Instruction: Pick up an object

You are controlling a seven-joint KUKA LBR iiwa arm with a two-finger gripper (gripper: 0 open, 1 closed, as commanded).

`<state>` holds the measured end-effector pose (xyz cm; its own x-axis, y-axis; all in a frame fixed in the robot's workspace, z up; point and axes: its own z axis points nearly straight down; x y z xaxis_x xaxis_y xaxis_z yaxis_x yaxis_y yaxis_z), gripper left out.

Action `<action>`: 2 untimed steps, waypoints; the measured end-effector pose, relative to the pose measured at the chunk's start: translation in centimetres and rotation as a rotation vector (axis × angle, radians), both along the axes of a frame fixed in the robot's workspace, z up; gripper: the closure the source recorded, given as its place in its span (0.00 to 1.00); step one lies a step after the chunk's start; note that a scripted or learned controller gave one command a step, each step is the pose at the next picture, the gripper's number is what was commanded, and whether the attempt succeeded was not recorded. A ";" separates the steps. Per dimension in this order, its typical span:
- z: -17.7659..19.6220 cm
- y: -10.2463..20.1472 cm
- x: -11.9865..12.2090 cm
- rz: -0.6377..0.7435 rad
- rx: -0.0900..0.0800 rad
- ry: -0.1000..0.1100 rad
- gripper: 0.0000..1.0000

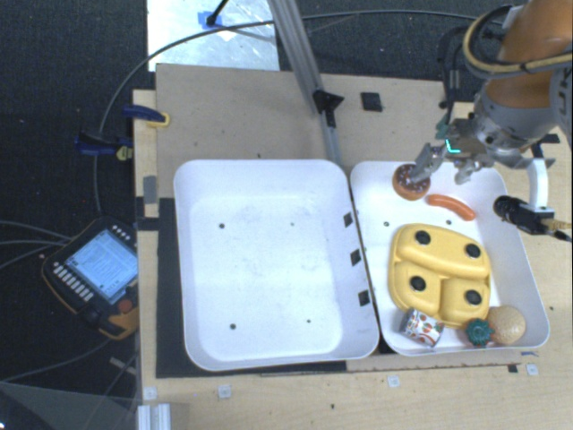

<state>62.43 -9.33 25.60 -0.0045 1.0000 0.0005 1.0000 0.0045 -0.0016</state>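
Objects all sit in the right bin (535, 287): a brown donut-like disc (411, 183) at the far left corner, an orange sausage-shaped piece (450, 206) just beside it, a large yellow moulded block (440, 272) with dark dots mid-bin, and along the near edge a small printed can (422, 327) on its side, a teal knobbly piece (479, 332) and a tan ball (506, 323). Tool (448, 162) hangs over the far edge of that bin, fingers spread apart, nothing between them; left finger (426, 164) is right at the disc, can't tell if it touches. Left bin (192, 240) is white with a few dark specks. Surface (233, 115) is tan board with clamps (143, 115) at its left edge; a pendant (97, 271) with lit screen lies on the dark floor, cables around it.
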 end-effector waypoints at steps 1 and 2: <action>0.2 0.0 0.1 0.000 0.000 -0.003 0.00; -4.0 0.0 0.3 -0.002 -0.001 -0.001 0.00</action>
